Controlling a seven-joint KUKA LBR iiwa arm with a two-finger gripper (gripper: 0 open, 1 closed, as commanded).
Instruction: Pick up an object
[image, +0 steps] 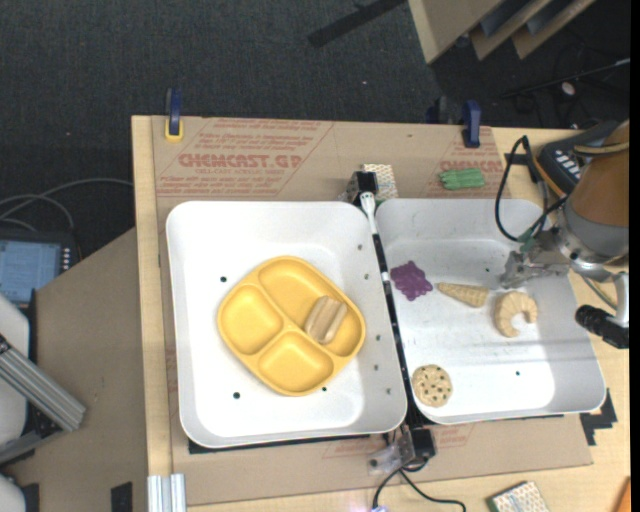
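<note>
Croissant just below the jaws in the right bin

The gripper (522, 268) hangs low over the right bin (560, 395), reaching in from the right, and nothing shows between its tips; whether the jaws are spread or pressed together I cannot tell at this size. The nearest candidate is the croissant (515, 312), lying on the bin floor just beside the tips, toward the near edge of the worktop (250, 150); its curved body runs roughly up and down the view. The cone-shaped pastry (464, 293) lies near on the left, its long axis pointing across the bin towards the purple piece (410, 280). The cookie (432, 384) sits well apart in the near left corner. My judgement: a short shift toward the near edge and a descent would bring the jaws over the croissant.
</note>
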